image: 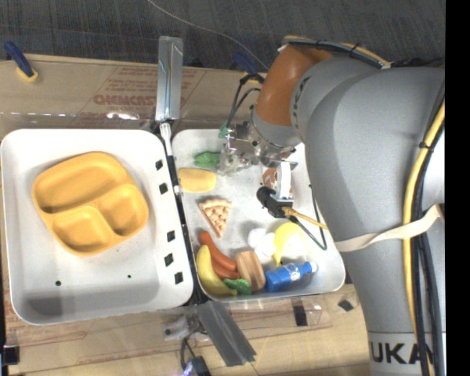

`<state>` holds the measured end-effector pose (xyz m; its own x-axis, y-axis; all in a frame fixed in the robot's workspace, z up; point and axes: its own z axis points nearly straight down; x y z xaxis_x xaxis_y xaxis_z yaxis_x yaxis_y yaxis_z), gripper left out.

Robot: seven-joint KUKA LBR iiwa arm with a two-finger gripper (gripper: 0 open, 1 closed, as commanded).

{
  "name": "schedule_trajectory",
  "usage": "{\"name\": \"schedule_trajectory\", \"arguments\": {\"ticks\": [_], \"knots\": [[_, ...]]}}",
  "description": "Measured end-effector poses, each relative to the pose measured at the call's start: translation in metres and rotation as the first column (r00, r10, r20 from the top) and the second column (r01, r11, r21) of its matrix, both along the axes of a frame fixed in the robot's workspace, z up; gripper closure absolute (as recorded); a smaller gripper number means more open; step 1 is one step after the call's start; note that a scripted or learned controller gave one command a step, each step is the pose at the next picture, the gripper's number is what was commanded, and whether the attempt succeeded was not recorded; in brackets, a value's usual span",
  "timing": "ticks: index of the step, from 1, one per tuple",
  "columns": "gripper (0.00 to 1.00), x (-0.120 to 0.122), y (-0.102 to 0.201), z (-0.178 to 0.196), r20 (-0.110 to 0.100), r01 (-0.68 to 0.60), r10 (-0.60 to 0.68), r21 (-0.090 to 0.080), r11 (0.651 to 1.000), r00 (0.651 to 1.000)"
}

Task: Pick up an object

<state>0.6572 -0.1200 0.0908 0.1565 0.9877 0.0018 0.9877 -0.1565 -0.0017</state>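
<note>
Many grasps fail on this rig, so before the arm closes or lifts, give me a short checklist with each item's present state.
1. Gripper inside the right bin: ok, it is low at the bin's far end.
2. Target under it: cannot tell; the green item and the yellow piece both lie close.
3. Finger opening: cannot tell from this view.
4. Anything held: not ok, nothing shows between the fingers.
5. Neighbours apart from the target: ok; the pizza slice lies alone, and the banana and blue bottle crowd the near end.
6. Left bin: ok, the yellow tray lies flat in it.
</note>
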Motion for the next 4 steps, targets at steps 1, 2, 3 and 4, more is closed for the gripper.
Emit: {"name": "schedule_trajectory", "arguments": {"ticks": [1,2,3,4], "knots": [[1.0,0.0,-0.028,0.002,0.004,-0.137,0.137,-0.004,0.991,0.991],[1.0,-0.068,0.022,0.001,-0.002,-0.509,0.509,0.001,0.861,0.861],[0.0,-0.068,0.022,0.001,-0.001,-0.508,0.508,0.0,0.861,0.861],[1.0,-0.068,0.022,0.011,-0.002,-0.512,0.512,0.001,0.859,0.859]]}}
